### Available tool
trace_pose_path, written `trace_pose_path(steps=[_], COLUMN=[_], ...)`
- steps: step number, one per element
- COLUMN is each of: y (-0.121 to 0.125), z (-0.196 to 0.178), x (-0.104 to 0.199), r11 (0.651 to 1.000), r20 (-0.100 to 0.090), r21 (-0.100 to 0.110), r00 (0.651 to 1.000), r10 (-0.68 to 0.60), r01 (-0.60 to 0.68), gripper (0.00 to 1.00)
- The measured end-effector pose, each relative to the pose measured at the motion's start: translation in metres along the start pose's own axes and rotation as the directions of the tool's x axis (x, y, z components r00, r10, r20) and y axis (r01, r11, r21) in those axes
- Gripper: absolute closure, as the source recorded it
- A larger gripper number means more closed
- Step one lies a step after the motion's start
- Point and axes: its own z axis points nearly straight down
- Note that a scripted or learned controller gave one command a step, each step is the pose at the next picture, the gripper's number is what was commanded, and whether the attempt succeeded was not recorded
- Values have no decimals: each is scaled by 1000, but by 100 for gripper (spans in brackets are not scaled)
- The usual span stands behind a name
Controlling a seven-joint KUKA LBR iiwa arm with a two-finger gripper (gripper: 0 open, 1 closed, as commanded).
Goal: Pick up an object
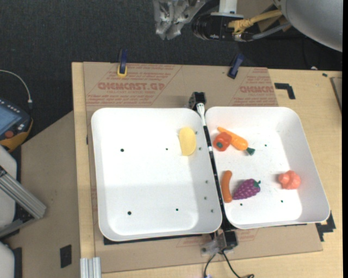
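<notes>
My gripper (pixel 171 24) hangs high at the top of the camera view, beyond the far edge of the bench and away from both bins. A pale yellow piece (pixel 187 141) lies in the left bin (pixel 109 163) near its right wall. The right bin (pixel 304 157) holds an orange carrot (pixel 235 138), a red pepper (pixel 221 143), an orange sausage (pixel 227 186), a purple bunch of grapes (pixel 246 189) and a pink lumpy fruit (pixel 289 179). Nothing hangs under the gripper.
The bins sit on a brown board (pixel 163 81) held by two blue clamps (pixel 123 62) at its far edge. A black fitting (pixel 197 100) sits where the bins meet at the back. Cables and the arm's body (pixel 321 16) crowd the top right.
</notes>
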Motion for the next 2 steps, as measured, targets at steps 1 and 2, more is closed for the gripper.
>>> trace_pose_path(steps=[1,2], y=[38,36], z=[115,184], x=[0,0], r11=[1000,1000], r20=[5,3], r21=[17,13], r00=[1000,1000], r10=[0,-1], r01=[0,1], gripper=[100,100])
